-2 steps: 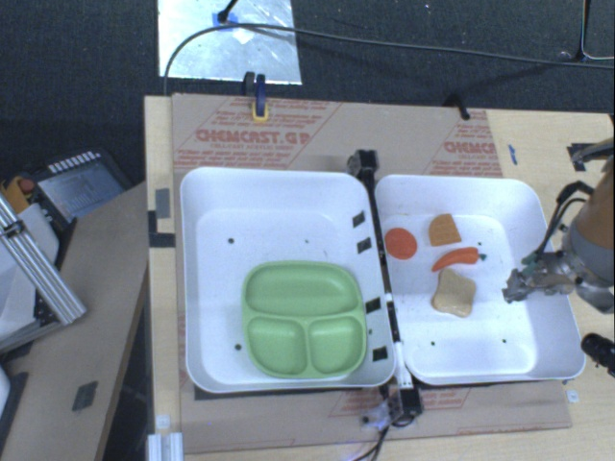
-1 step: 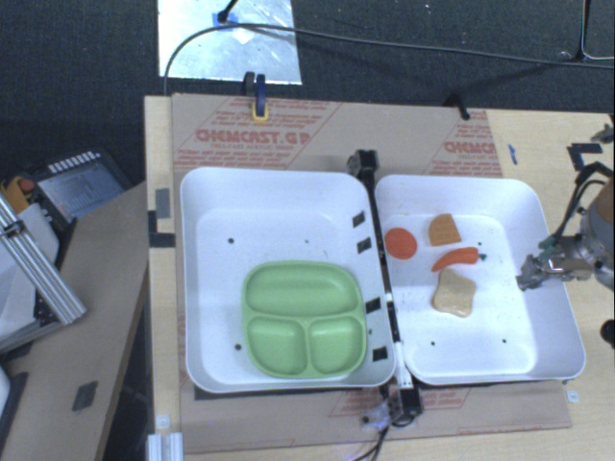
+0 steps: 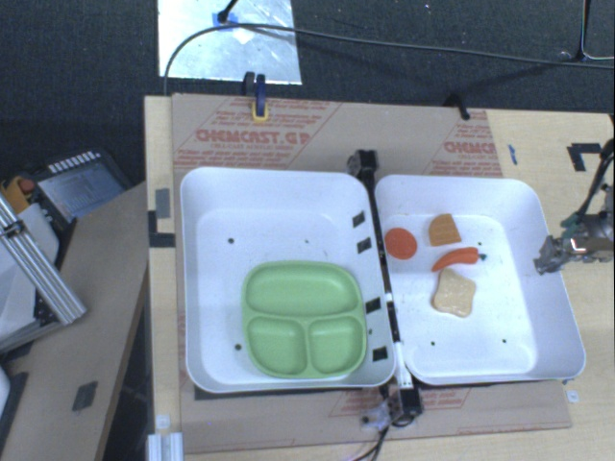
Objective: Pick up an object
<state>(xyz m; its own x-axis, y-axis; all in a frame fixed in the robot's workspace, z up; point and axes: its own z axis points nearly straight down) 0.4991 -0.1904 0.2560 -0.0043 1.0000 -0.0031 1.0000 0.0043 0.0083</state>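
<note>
green divided tray (image 3: 306, 318) aside, your gripper (image 3: 555, 254), whose state you cannot tell, sits at the right bin's rim (image 3: 560, 296); clustered toast (image 3: 454, 294) and chili (image 3: 455, 256) invite a double grab.

Bright, even overhead light, soft faint shadows, glare on the foil sheet (image 3: 231, 27), slightly soft focus throughout.

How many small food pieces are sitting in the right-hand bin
4, clustered in its upper left: red round piece nearest the divider, tan square piece behind, orange-red long piece in the middle, pale bread-like piece in front. None look hidden.
</note>
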